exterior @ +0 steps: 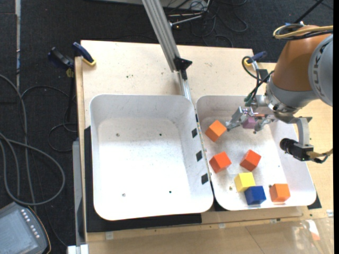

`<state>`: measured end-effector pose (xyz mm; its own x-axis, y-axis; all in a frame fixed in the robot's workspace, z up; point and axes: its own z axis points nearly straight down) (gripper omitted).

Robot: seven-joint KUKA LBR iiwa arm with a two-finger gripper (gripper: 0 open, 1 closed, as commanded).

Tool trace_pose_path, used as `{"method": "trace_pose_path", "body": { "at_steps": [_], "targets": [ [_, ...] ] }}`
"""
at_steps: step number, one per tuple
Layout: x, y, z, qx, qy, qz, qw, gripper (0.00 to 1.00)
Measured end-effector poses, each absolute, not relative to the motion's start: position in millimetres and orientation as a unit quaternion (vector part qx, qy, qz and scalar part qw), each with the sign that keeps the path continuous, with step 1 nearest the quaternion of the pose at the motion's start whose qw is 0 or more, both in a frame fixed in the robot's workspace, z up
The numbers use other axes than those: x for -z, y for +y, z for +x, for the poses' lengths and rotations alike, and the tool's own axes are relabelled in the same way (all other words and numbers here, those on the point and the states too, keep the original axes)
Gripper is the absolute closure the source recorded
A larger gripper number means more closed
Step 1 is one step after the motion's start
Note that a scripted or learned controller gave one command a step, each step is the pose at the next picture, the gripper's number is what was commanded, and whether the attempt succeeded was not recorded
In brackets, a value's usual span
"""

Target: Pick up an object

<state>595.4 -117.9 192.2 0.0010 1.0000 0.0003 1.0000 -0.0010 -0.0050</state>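
Note:
Several small cubes lie in the right bin [302,194]. One orange cube [215,130] sits at the bin's left side, tilted. Two more orange cubes [220,161] [250,159] lie in the middle. A yellow cube [244,181] touches a blue cube [255,194] near the front, with another orange cube [279,192] to their right. My gripper [244,121] hangs low over the back of the right bin, just right of the tilted orange cube. A small magenta patch [248,122] shows at the gripper; I cannot tell whether it is an object or part of the tool.
The left bin [100,142] stands beside the right one, its wall meeting the other's at the middle. A slanted metal rail [161,28] crosses the back of the bench. Blue and yellow clamps [79,54] lie at the bench's back left corner.

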Motion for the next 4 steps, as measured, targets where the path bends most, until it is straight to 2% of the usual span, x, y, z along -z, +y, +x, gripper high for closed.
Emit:
{"method": "trace_pose_path", "body": {
  "at_steps": [1,2,3,4],
  "targets": [
    [-127.6,-117.7,595.0,-0.0022,-0.707,-0.707,0.003,0.00],
    [-142.2,-118.4,597.1,0.0002,-0.707,-0.708,-0.001,1.00],
    [-193.1,-107.8,598.5,0.0020,-0.708,-0.706,-0.003,1.00],
    [-203.5,-107.6,599.4,0.0009,-0.708,-0.706,-0.001,1.00]
  ]
}}
